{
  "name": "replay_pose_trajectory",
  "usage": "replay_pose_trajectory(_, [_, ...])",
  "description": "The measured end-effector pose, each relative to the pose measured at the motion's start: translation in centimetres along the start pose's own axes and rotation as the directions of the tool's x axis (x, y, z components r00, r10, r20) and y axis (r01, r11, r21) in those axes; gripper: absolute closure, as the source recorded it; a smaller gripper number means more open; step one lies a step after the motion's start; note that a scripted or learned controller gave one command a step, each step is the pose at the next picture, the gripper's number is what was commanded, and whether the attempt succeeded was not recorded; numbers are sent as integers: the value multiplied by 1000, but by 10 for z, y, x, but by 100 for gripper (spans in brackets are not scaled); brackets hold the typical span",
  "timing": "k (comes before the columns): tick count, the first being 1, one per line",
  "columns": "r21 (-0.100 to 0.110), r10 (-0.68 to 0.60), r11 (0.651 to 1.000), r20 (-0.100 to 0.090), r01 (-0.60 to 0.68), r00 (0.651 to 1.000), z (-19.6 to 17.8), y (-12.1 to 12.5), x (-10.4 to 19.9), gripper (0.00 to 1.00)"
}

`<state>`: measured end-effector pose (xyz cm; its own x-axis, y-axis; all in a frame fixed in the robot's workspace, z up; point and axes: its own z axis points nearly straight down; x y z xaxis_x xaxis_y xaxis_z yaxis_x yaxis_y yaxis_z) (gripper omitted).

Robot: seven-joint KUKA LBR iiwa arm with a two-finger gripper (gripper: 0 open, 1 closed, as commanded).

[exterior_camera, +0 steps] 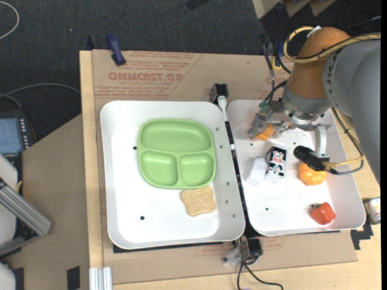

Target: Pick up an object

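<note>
My gripper is low over the far left corner of the right bin. A small orange piece lies right at its tip; I cannot tell whether it is gripped. Just nearer the camera lie a black-and-white box and a white piece. A yellow-orange pepper sits toward the right of that bin, and a red pepper lies near its front right corner.
The left bin holds a green divided plate and a tan cracker in front of it. A raised divider edge runs between the two bins. The arm's body covers the far right of the right bin.
</note>
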<state>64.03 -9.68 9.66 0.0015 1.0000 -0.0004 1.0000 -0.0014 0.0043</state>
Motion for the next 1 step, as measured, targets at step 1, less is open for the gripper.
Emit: replay_pose_trajectory(1, [-4,-9,1000,-3,9,1000,-95,-11,75,100])
